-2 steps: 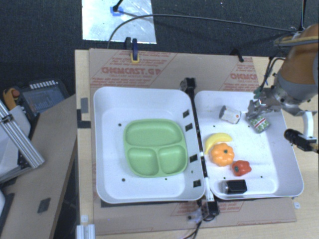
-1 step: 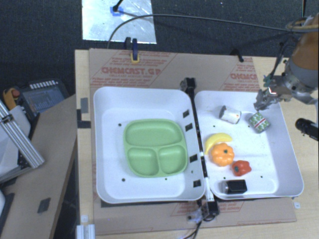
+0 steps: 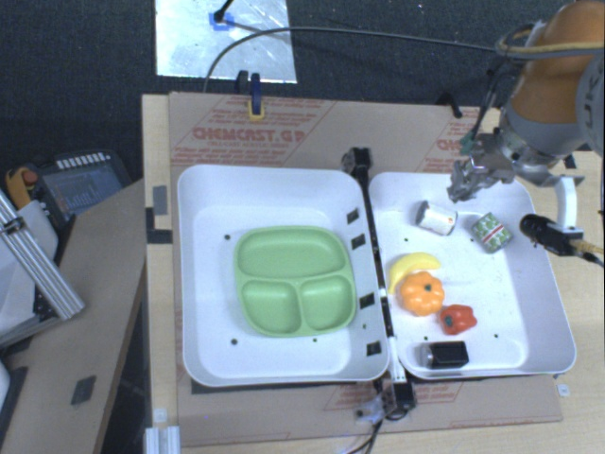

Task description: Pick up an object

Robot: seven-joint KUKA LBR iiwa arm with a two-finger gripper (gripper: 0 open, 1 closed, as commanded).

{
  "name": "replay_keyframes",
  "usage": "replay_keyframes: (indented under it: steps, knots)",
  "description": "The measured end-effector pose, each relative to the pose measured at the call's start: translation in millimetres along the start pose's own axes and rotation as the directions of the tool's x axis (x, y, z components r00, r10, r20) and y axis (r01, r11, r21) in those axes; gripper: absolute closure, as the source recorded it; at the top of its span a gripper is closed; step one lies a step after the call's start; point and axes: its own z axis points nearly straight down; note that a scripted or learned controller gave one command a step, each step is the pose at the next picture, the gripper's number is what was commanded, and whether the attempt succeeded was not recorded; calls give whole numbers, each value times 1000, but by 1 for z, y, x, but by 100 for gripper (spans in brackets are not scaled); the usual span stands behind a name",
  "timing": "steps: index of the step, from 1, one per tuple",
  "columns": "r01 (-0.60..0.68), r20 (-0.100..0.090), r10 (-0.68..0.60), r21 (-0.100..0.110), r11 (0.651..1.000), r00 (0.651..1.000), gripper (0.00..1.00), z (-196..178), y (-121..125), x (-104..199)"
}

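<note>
Item: pick attempt, status not yet achieved

Hand (image 3: 463,189): I am seeing it hanging over the far edge of the right bin (image 3: 544,296), above and just right of the white cup. Nothing is showing between its tips; whether they are apart or together I cannot tell at this size.

Candidates, all lying on the floor of the right bin:
- white cup (image 3: 437,218), on its side, nearest the hand
- green patterned block (image 3: 491,232), just right of the cup
- yellow banana (image 3: 413,266), touching the orange pumpkin (image 3: 422,293) below it
- red pepper (image 3: 458,319), just beside the pumpkin
- black box (image 3: 446,354), near the front wall

Left bin (image 3: 203,253): carrying a green divided tray (image 3: 291,281), no loose pieces in its compartments.

Progress: I am judging the approach as under way and nothing more. Descent, closing on a piece and lifting are all remaining; the cup is looking like the likeliest target, being closest
</note>
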Motion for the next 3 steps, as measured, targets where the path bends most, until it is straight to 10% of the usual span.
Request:
replay_keyframes:
  steps: [3]
  knots:
    - [-1,0,1,1,1000,1000,100,17,29,163]
